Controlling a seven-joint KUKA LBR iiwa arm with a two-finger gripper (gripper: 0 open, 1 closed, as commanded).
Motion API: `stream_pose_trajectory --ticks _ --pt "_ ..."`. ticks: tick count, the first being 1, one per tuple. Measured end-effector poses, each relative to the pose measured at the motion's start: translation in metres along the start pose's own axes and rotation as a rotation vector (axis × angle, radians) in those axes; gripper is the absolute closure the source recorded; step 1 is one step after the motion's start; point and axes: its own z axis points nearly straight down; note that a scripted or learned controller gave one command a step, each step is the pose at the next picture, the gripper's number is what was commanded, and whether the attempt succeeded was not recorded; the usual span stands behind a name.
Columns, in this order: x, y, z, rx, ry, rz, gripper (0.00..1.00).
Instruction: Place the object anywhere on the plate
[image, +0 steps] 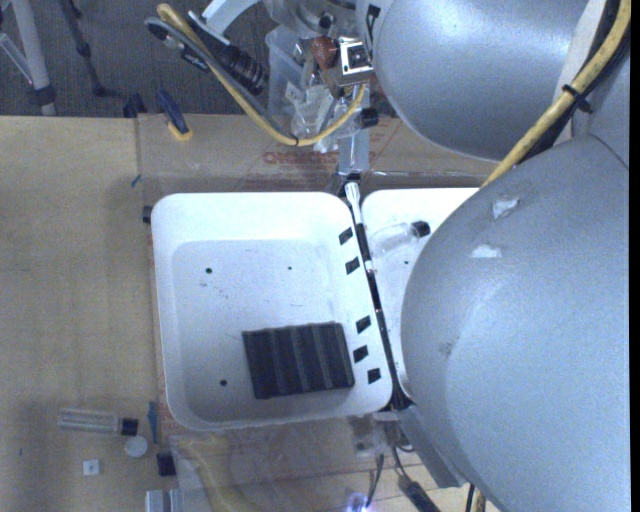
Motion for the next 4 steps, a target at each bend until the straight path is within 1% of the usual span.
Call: stream_pose_trajectory --ticks 1,2,3,4 --pt "-0.022 0.062 0.007 0.001 -0.009 -0.207 1.00" --pt "-0.025 0.029 0.000 0.004 -0.009 -0.850 1.00" --pt "0.001 0.036 0.052 0.004 -0.010 -0.487 1.00" --pt "-0.008 0.042 0.000 -0.001 -0.001 0.057 1.00"
